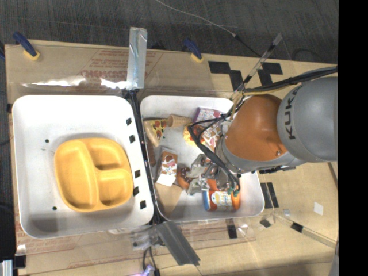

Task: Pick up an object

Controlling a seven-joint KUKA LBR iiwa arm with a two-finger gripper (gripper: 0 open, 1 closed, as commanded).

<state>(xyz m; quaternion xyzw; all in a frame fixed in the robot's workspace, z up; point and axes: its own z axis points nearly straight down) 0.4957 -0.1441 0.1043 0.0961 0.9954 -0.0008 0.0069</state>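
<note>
Camera view: clutter (pixel 172 168) beside can (pixel 221 200).

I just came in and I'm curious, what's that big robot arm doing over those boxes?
The grey and orange robot arm is reaching down into the right bin, which is full of small things like a can and snack packets. Its pincer is low among them, trying to pick one up. The left bin has a yellow tray.

Dark grey ribbed carpet floor (pixel 86 7) spreads beyond the flat brown cardboard-covered counter (pixel 69 59), where blue clamps (pixel 26 45) grip the far edge and black square markers (pixel 230 71) sit.
</note>
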